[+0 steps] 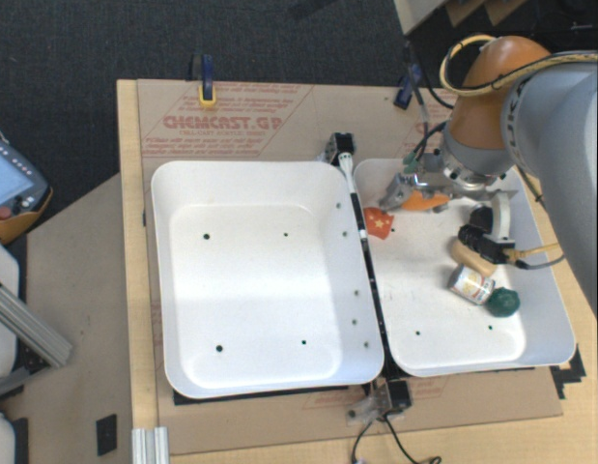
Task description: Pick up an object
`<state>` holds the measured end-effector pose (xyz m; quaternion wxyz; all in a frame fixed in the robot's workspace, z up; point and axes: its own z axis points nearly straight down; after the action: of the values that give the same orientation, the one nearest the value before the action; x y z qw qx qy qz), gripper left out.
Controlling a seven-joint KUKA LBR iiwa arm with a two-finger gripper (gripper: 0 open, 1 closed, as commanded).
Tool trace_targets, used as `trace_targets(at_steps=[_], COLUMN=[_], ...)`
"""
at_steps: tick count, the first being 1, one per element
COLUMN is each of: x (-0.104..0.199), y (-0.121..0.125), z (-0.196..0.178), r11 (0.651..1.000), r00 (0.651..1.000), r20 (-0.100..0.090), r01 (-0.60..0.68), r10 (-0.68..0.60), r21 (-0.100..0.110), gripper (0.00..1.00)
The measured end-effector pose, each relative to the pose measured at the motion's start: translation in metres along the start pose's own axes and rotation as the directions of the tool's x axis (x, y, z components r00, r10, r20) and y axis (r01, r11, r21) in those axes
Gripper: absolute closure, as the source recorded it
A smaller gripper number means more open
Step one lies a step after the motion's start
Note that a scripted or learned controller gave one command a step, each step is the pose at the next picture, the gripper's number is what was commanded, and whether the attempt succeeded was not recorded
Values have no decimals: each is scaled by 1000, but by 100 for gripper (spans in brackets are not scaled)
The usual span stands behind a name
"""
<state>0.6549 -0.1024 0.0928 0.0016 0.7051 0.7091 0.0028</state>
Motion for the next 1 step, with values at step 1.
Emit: trace_targets(at_steps=[1], x=[-57], y=[12], z=[8], r11=[1000], r00=[1000], r20=[5], r01=[-9], r10=[9], r21=[3], gripper=[0])
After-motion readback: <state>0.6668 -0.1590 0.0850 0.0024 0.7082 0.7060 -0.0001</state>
